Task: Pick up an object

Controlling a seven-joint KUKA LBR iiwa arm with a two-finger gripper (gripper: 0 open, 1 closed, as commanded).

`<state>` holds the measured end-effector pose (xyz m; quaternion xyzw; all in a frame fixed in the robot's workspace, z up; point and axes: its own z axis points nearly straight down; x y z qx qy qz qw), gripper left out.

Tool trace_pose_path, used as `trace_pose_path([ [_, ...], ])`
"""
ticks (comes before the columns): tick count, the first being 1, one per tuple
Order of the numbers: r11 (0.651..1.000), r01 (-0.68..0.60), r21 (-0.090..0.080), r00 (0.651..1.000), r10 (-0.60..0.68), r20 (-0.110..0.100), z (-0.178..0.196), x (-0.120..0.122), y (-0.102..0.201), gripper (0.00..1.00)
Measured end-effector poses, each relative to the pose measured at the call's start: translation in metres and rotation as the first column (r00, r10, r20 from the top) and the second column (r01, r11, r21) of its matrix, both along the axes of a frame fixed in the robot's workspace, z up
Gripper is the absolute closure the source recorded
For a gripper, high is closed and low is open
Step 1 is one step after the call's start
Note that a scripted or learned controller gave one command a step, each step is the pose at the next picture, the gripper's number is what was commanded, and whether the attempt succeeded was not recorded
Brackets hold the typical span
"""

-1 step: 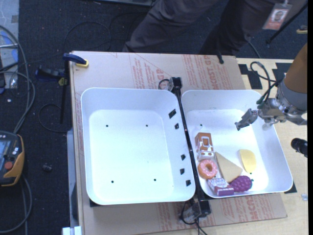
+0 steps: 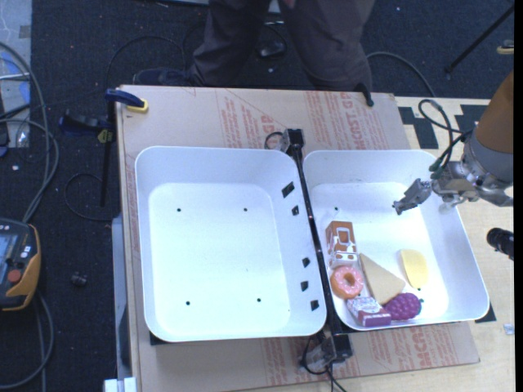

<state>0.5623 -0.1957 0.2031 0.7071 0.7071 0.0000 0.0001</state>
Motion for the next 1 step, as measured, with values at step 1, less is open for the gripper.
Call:
trace_pose_path([
  [1,1.000,-0.001,0.001,1.000,0.001,-0.004,-0.0452,0.0020,0.0071,0.00],
])
